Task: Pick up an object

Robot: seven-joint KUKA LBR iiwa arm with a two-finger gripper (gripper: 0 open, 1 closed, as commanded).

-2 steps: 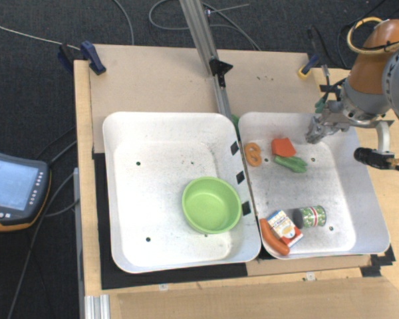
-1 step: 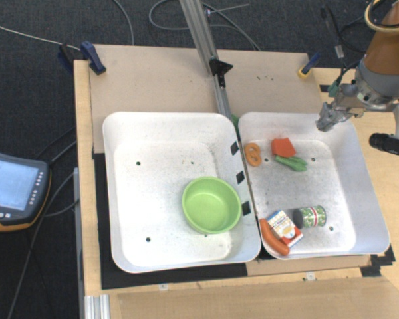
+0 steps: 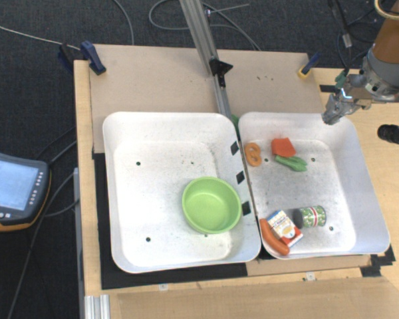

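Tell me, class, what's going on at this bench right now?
A robot arm is set to pick up an object from two white bins. Its gripper hangs at the far right corner of the right bin, touching nothing. That bin holds an orange ring, a red block, a green pod, a can, a small carton and an orange sausage-shaped piece. The left bin holds a green bowl. Nothing has been picked up yet.

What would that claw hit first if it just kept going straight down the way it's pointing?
Probably the far right corner of the right bin. The gripper points down over that rim, well away from the red block and green piece. Depth is hard to judge here.
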